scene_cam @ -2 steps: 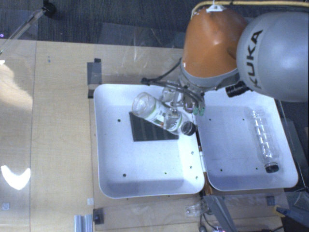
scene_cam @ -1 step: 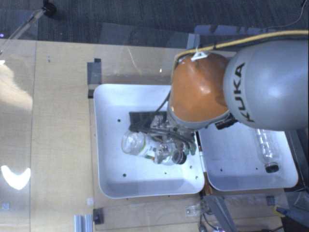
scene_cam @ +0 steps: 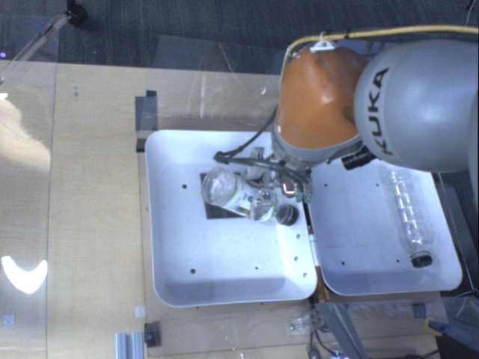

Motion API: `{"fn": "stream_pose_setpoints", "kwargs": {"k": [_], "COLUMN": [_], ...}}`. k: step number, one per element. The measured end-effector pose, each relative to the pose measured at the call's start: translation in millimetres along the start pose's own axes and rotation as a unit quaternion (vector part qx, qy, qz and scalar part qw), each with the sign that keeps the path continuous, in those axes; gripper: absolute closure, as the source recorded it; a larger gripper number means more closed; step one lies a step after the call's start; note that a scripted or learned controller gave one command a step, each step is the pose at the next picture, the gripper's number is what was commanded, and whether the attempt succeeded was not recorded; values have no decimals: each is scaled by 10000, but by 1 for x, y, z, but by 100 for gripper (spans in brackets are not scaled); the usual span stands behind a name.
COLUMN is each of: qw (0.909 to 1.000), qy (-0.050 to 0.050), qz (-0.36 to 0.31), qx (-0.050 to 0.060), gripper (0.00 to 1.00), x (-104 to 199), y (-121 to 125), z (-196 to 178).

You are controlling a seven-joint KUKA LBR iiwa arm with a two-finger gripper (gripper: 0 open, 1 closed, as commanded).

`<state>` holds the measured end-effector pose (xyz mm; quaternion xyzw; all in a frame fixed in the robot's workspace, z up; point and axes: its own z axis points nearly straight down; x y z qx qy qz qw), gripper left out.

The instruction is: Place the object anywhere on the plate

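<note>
A clear plastic bottle (scene_cam: pixel 232 191) with a greenish label lies on its side in the left white bin (scene_cam: pixel 224 275), toward the bin's upper right part, its wide base pointing left and its neck end toward the right. It rests over a dark flat patch (scene_cam: pixel 218 209) on the bin floor. The gripper (scene_cam: pixel 281 189) sits right at the bottle's neck end, under the orange band (scene_cam: pixel 318 99) of the grey KUKA arm (scene_cam: pixel 419 103); whether it is wide, narrow or gripping the bottle, I cannot tell. A 2nd clear bottle (scene_cam: pixel 408 215) with a dark cap lies lengthwise in the right white bin (scene_cam: pixel 359 271), well apart from the gripper.
</note>
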<state>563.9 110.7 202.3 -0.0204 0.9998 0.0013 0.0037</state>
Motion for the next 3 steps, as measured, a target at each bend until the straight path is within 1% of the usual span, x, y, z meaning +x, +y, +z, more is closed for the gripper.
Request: {"fn": "stream_pose_setpoints", "kwargs": {"k": [1,2,3], "qw": [9997,9992,9992], "qy": [-51,-17,-14], "qz": [-219,-398,-394], "qx": [-34,-9,-4], "gripper": [100,100,0], "x": [-58,-65,-65], "y": [-22,-29,-30], "z": [-19,-31,-31]}}
